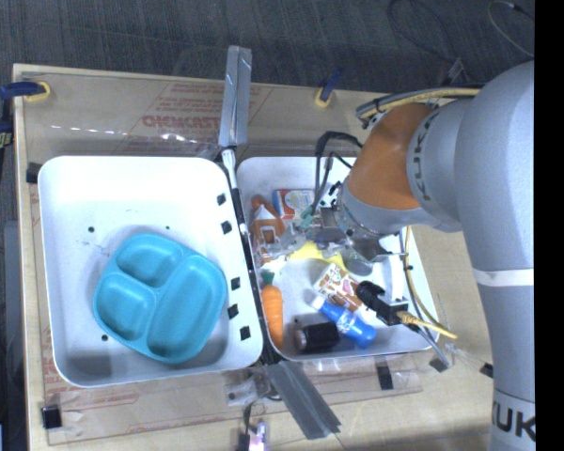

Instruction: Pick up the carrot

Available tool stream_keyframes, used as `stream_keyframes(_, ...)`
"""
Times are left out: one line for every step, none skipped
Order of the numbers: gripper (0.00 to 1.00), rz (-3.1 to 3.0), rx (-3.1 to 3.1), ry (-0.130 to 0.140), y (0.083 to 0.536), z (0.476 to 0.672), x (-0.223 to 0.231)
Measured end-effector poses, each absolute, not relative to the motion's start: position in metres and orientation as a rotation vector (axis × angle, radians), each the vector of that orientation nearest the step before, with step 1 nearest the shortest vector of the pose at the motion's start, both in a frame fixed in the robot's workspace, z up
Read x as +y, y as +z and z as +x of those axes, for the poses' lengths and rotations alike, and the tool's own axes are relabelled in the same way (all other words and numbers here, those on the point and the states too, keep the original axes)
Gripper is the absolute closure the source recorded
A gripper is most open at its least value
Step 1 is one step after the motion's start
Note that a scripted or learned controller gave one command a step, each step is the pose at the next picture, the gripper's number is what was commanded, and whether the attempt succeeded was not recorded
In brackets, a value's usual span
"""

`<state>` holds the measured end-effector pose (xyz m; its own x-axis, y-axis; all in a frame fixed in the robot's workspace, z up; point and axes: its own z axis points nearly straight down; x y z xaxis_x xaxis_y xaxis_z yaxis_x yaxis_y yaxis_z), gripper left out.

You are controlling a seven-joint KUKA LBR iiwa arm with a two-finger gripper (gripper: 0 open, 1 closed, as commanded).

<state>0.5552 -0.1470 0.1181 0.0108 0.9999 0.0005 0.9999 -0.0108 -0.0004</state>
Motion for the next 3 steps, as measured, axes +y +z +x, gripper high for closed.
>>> stream_keyframes(0.00, -2.005, -2.453, 0.002, 0.098, 0.515, -0.116)
stream_keyframes(0.00, -2.040, -2.436, 0.004, 0.098, 0.482, -0.113)
stream_keyframes(1.00, -2.006, -2.430, 0.003, 0.103, 0.479, -0.105)
